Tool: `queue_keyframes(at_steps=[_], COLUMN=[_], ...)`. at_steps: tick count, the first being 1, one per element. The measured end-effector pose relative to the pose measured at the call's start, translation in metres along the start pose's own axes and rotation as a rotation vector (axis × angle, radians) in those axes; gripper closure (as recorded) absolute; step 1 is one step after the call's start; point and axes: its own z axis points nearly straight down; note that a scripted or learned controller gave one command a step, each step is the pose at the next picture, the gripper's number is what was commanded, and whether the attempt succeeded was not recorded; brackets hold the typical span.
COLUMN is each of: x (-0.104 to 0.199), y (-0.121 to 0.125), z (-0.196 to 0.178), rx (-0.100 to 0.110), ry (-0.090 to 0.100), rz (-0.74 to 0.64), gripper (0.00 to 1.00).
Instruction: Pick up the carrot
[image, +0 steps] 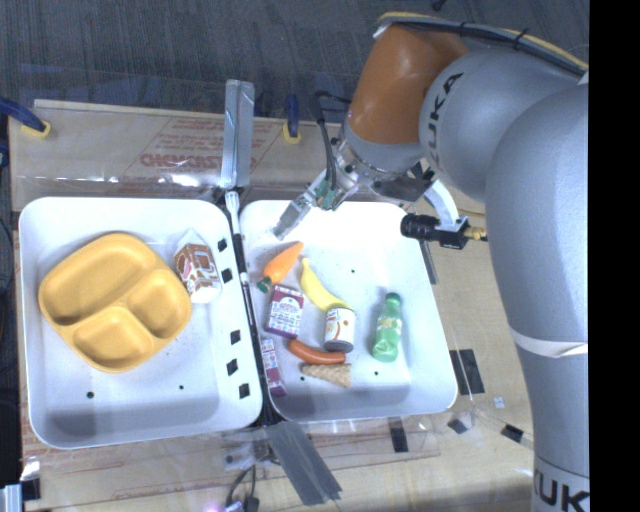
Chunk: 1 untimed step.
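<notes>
Camera view — gripper (292, 222) just above the carrot (282, 262) (arm (520, 150) lettered "KUKA"); fingers' state I cannot tell.

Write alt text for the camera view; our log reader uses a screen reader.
The arm's tool hovers just above the carrot at the right bin's far-left corner, beside a banana, bottle and other small items. The left bin holds a yellow divided tray.

Carrot (283, 261) looks smooth, matt plastic; yellow tray (112, 298) at nine o'clock glossy plastic; white bins (140, 405) smooth, slightly shiny.
</notes>
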Motion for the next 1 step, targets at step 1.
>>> queue_keyframes(at_steps=[1], x=[-0.0014], y=[-0.0541], z=[0.1058], rx=[-0.001], ry=[0.001], rz=[-0.292], gripper=[0.00])
